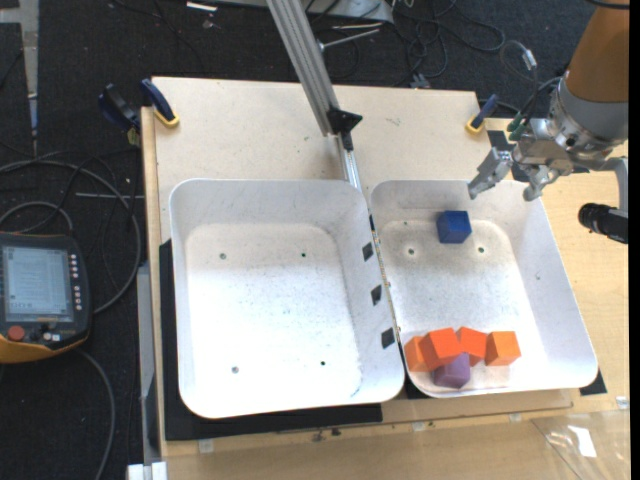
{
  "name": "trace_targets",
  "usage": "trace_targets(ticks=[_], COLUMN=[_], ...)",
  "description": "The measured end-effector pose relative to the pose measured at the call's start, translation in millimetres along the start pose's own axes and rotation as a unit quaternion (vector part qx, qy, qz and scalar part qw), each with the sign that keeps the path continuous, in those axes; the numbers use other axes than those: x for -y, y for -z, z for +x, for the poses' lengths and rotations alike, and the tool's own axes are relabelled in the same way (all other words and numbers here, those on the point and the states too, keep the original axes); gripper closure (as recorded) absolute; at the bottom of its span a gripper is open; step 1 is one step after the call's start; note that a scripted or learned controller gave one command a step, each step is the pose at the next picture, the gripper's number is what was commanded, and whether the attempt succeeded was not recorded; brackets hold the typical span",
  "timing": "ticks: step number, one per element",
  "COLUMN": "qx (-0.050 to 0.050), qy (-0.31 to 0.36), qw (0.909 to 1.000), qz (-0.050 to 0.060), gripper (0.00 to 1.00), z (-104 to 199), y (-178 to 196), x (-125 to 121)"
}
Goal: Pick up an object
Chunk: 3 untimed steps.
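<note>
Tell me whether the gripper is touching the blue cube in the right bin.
Apart. In the camera view the gripper hangs over the right bin's far rim, with bare white bin floor plainly showing between it and the blue cube.

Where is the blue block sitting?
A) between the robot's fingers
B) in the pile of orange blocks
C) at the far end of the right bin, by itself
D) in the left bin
C: the blue block lies alone at the far end of the right bin, apart from the orange blocks at its near end.
</note>
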State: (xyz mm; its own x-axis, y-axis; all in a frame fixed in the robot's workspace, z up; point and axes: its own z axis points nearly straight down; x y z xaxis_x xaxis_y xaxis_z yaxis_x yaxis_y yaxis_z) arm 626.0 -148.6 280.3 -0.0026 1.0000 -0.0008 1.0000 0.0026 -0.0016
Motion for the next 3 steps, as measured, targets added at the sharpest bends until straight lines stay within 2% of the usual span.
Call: trace_targets(ticks=[1, 2, 3], qx=[-0.001, 0.0, 0.0], qy=[-0.002, 0.002, 0.001], qw=[1.0, 1.0, 1.0], qz=[0.003, -0.003, -0.002], gripper=[0.0, 0.0, 1.0], z=[-18.7, 24.6, 22.6], y=[-182.7, -183.6, -174.0], x=[-10.2, -46.7, -45.3])
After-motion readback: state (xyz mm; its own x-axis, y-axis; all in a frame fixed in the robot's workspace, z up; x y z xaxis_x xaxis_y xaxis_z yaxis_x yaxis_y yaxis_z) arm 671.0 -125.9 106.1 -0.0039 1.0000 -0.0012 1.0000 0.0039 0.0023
